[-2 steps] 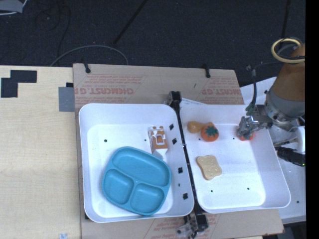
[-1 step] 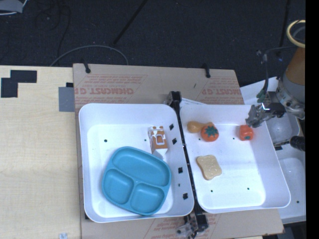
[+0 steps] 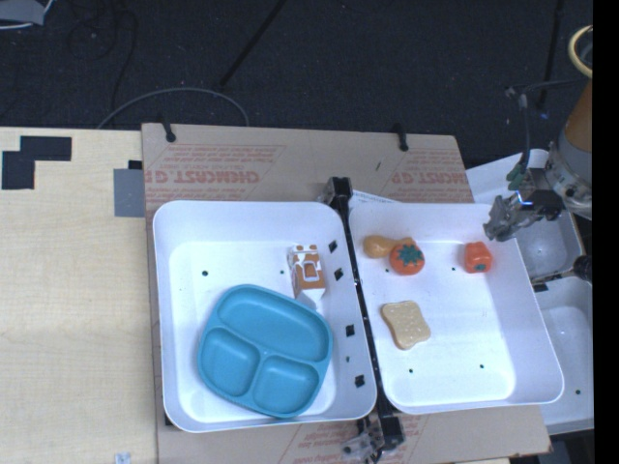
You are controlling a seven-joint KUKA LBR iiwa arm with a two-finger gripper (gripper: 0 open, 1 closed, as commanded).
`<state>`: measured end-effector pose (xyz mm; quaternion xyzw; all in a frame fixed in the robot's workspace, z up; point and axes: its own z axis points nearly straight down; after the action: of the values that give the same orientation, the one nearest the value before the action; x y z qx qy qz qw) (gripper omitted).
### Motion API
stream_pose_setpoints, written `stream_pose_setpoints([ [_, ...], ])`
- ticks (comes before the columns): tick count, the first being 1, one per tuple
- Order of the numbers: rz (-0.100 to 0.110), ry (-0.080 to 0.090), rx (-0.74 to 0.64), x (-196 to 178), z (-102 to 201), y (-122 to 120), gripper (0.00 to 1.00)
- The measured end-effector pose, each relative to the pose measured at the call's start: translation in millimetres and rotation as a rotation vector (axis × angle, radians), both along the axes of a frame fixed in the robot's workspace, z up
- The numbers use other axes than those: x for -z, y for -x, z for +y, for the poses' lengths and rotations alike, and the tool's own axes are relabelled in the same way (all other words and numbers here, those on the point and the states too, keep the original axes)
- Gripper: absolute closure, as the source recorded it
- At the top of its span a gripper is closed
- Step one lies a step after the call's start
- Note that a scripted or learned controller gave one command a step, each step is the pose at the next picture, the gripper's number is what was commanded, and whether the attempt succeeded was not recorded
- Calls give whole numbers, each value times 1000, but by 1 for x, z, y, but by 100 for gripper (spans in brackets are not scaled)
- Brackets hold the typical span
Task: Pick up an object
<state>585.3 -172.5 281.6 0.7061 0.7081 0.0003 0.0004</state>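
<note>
The right bin [image 3: 503,356] holds a small red pepper-like toy [image 3: 476,257] near its far right, a red tomato toy [image 3: 407,259], a tan pear-shaped piece [image 3: 378,246] touching the tomato, and a tan toast slice [image 3: 405,324]. In the left bin [image 3: 184,249] lie a blue divided plate [image 3: 263,349] and a small orange-and-white toy [image 3: 308,268]. My gripper [image 3: 507,217] hangs over the right bin's far right rim, just up and right of the red pepper toy, with nothing visibly between its fingers.
A black divider [image 3: 353,298] with clips separates the two bins. Cardboard [image 3: 290,167] lies under them. Pale wooden bench top [image 3: 68,298] spreads to the left. Dark floor with cables lies beyond the bench.
</note>
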Motion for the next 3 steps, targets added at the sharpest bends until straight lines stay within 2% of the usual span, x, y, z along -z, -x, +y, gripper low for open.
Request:
stream_pose_setpoints([
  [1,5,-2,-1,11,41,8,100],
  [3,6,-2,-2,26,156,23,100],
])
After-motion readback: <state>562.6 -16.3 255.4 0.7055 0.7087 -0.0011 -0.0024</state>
